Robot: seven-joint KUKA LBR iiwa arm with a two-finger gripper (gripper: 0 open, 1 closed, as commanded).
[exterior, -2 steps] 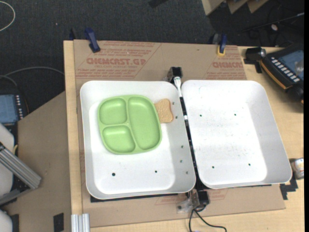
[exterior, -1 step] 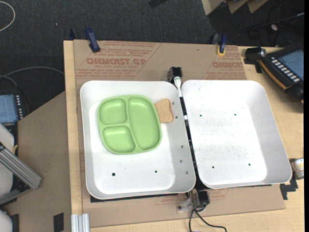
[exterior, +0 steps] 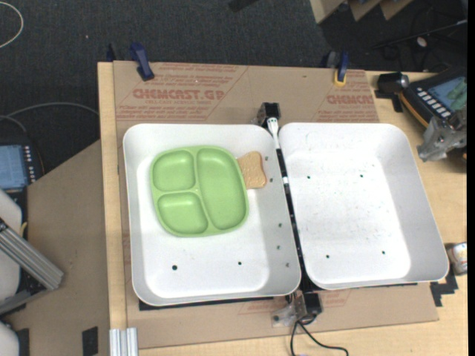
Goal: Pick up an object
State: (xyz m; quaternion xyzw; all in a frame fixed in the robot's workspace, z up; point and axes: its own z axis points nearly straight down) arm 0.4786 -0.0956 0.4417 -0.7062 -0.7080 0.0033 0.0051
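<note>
A green plate (exterior: 199,191) with three compartments lies in the left white bin (exterior: 200,273), toward its back. A small tan, toast-like piece (exterior: 253,170) rests against the plate's right rim, near the divide between the bins. The right white bin (exterior: 356,206) sits beside the left one.
The bins rest on a cardboard sheet (exterior: 185,87) clamped at the back by blue clips (exterior: 141,61). A black clamp (exterior: 269,113) joins the bins at the back. Devices and cables lie at the right edge (exterior: 438,110).
</note>
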